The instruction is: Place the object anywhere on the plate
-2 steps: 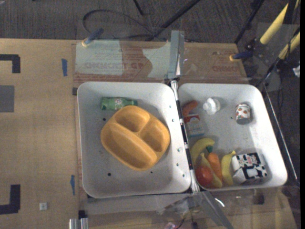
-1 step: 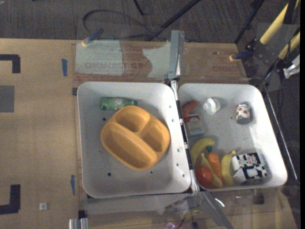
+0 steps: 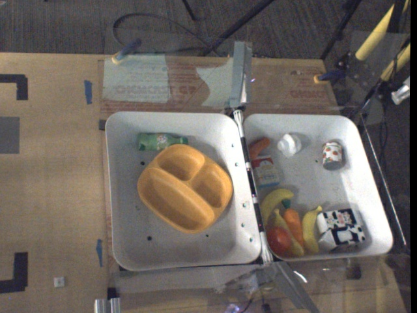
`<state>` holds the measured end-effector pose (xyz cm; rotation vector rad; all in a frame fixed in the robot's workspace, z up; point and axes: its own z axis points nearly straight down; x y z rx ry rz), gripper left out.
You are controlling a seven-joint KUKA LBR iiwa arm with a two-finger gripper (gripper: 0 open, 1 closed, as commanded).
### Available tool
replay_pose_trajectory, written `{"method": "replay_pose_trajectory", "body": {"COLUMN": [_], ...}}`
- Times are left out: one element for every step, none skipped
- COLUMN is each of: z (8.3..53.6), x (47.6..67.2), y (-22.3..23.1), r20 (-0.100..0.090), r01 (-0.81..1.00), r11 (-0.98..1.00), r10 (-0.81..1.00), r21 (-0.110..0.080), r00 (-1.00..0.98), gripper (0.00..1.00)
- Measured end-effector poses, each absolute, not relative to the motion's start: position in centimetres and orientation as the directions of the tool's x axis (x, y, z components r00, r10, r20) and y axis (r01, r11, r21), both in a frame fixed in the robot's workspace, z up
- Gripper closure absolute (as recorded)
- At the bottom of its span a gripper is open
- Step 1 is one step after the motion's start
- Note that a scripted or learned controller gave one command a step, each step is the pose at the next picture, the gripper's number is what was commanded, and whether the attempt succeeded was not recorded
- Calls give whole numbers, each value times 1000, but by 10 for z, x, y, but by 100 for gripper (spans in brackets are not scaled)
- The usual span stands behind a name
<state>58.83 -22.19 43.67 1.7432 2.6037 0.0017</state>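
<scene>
An orange plate (image 3: 184, 188) with three compartments lies in the middle of the left white bin (image 3: 124, 194), and nothing rests on it. Just behind the plate, a green packet (image 3: 161, 141) lies flat on the bin floor. The right white bin (image 3: 348, 188) holds several toy foods: a milk carton with cow patches (image 3: 339, 230), two bananas (image 3: 277, 199) (image 3: 311, 229), a carrot (image 3: 293, 223), a red fruit (image 3: 279, 240), a small red and white carton (image 3: 266, 173), a white piece (image 3: 290, 143) and a small can (image 3: 332, 154).
A reddish item (image 3: 259, 146) lies against the divider between the bins. A clear panel with clamps (image 3: 166, 83) stands behind the bins. Tripod legs and yellow poles (image 3: 384, 25) rise at the back right.
</scene>
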Motion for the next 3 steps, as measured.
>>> {"method": "replay_pose_trajectory", "body": {"z": [449, 448, 460], "x": [590, 590, 591], "y": [-221, -221, -221], "r20": [-12, -12, -18], "r01": [924, 924, 923], "r11": [383, 383, 384], "r10": [924, 924, 923], "r21": [11, 11, 16], "r00": [-382, -382, -383], "gripper": [100, 0, 100]}}
